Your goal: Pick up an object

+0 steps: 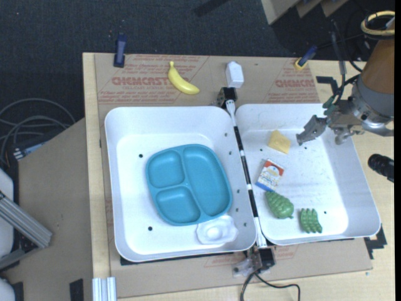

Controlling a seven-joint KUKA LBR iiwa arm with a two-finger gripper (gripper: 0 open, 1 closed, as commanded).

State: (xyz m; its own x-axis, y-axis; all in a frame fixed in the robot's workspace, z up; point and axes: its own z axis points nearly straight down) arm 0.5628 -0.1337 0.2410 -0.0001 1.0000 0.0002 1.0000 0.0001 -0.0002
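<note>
Camera view, from above at a slant: the arm (pixel 376 74) enters from the right, its fingers (pixel 326 128) spread open and gripping nothing, hovering over the far part of the right bin (pixel 351 174); one dark fingertip (pixel 308 133) juts left toward a yellow wedge block (pixel 279 141), which lies just left of the fingers, apart from them, its long axis running diagonally from far-left to near-right; bare white floor lies nearer the camera than the fingers, toward the bin's right wall; a small red, white and blue carton (pixel 269 175) lies nearer the camera and left of the fingers, tilted, close to the shared divider (pixel 243 162); two green toys (pixel 279 205) (pixel 309 221) lie near the front rim; well left of the fingers, the left bin (pixel 125 137) holds a blue compartment plate (pixel 188 184) and a white piece (pixel 215 232); a banana (pixel 182 80) rests on the tabletop (pixel 150 80) beyond the bins.
</note>
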